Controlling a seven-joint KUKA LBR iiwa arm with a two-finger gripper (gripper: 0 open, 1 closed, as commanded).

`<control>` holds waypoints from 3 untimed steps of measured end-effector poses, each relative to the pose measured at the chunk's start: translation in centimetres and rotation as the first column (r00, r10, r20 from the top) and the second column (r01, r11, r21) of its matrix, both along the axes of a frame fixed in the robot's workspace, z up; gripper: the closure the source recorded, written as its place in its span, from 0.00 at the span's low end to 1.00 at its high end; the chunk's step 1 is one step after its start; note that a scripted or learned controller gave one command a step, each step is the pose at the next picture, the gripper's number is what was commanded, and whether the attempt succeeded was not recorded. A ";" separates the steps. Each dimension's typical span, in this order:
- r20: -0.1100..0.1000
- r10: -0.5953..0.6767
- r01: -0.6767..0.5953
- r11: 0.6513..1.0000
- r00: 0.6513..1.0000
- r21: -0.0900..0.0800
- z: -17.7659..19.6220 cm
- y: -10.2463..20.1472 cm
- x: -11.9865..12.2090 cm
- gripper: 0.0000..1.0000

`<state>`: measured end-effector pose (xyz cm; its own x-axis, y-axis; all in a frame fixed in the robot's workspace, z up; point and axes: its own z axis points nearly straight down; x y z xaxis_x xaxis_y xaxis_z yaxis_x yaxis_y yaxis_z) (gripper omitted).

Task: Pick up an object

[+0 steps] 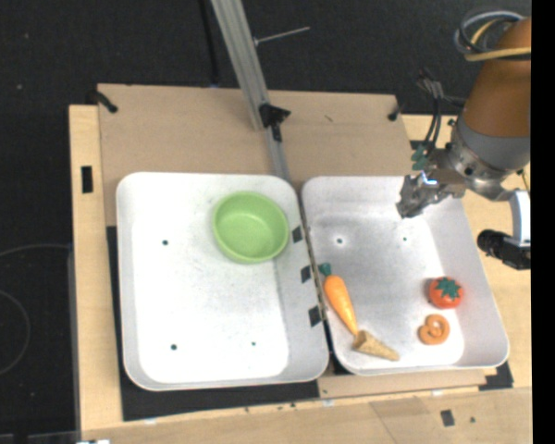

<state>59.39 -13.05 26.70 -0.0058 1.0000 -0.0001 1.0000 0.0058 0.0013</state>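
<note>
Nearest the lower edge of the camera view, in the right bin (pixel 462 354), we see a tan wedge-shaped piece (pixel 376 346) lying at the tip of a toy carrot (pixel 339 302), which runs along the bin's left wall with its green top pointing away from us. To their right we note an orange pretzel-shaped toy (pixel 434 329) and, just beyond it, a red toy tomato (pixel 446 291) with a green stem cap; the two sit near each other but apart, close to the right wall. Farther back, in the left bin (pixel 148 276), we find a green bowl (pixel 251 227) standing upright near the far right corner of that bin. Farthest away, the gripper (pixel 414 198) hangs over the far part of the right bin, well apart from all four toys there. Nothing lies between its fingers, and whether they are spread or pressed together we cannot tell at this slant. Behind it rises the arm (pixel 496 109), orange above grey.
</note>
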 end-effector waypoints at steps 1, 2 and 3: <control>-0.001 0.002 -0.002 1.000 1.000 0.002 0.3 4.6 0.4 1.00; -0.003 0.001 -0.001 1.000 1.000 0.000 -1.2 10.1 0.8 1.00; 0.000 0.002 -0.002 1.000 1.000 0.001 -1.6 16.3 2.0 1.00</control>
